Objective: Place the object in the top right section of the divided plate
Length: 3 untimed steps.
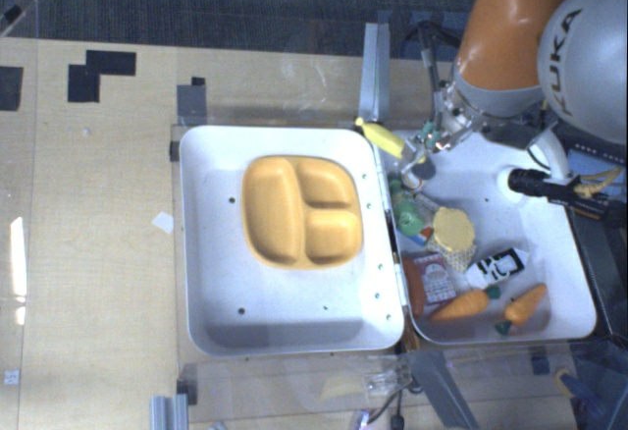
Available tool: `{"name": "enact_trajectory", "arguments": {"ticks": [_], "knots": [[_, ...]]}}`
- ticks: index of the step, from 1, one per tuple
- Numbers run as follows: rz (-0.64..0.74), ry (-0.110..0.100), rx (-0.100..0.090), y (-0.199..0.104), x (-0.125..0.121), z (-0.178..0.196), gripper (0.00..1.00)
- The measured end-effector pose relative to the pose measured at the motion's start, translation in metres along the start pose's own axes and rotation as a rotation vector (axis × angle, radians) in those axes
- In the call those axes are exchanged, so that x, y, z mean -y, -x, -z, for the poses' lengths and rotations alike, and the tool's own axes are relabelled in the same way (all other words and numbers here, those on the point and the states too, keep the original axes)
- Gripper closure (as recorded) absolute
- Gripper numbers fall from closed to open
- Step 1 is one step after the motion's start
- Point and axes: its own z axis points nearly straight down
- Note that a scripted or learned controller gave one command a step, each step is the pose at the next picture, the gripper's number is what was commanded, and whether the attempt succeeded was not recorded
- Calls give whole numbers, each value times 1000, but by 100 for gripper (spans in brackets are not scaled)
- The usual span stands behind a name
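Observation:
The yellow divided plate (299, 210) lies in the left bin (211, 320), with one long section on its left and two smaller ones on its right, all bare. My gripper (412, 171) hangs over the upper left corner of the right bin (574, 315). It is just right of a yellow banana-like piece (379, 136) and above a green object (408, 214). Nothing shows between the gripper and the plate.
The right bin holds a round tan-lidded item (453, 232), a brown packet (430, 281), two orange carrots (459, 305) (526, 301) and a black and white piece (497, 266). The ridge between the bins (391, 241) runs right beside the plate.

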Motion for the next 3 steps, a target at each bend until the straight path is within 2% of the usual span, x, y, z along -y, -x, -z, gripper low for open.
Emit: {"name": "enact_trajectory", "arguments": {"ticks": [1, 2, 3], "knots": [[227, 1, 0, -92, 10, 34, 100], [318, 0, 0, -60, 25, 12, 100], [395, 1, 0, -67, 5, 1, 100]]}}
